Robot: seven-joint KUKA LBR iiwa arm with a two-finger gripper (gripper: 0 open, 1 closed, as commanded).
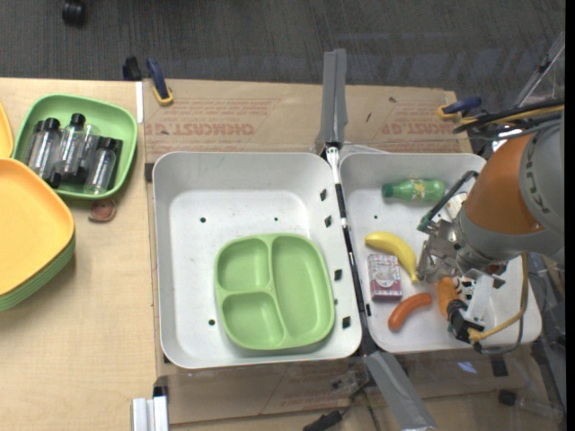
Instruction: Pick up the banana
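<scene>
The yellow banana (393,248) lies in the right bin (359,178), near its left wall, curving down to the right. My gripper (434,257) hangs low over the bin just right of the banana's lower end, close to it. The grey arm with its orange band (503,196) comes in from the right and covers the bin's right part. Nothing shows as lifted off the bin floor.
In the right bin also lie a green bottle (413,189) at the back, a pink box (384,276) under the banana, a red-orange sausage (409,310) and an orange piece (446,292). The left bin (180,241) holds a green divided plate (272,290).
</scene>
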